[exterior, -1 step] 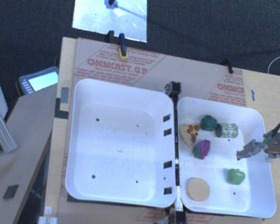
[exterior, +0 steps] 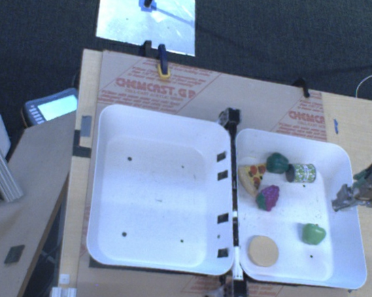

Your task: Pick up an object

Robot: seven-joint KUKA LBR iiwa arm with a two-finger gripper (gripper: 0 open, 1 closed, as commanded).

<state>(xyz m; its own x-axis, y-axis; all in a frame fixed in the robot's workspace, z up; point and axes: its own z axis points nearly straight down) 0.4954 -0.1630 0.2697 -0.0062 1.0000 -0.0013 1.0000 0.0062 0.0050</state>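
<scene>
Our gripper (exterior: 341, 200) sits at the right bin's (exterior: 344, 269) three o'clock rim, grasp unreadable. We should descend squarely over the green apple (exterior: 313, 233), nearest at five o'clock, standing clear of its neighbours.

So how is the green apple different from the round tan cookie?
The green apple is bright green, while the round tan cookie is pale tan. The apple looks plump and rounded; the cookie lies flat like a disc. The cookie looks wider across than the apple. The apple sits nearer the right wall of the right bin, the cookie nearer the front edge by the divider. Both rest in that same bin, apart from each other.
</scene>
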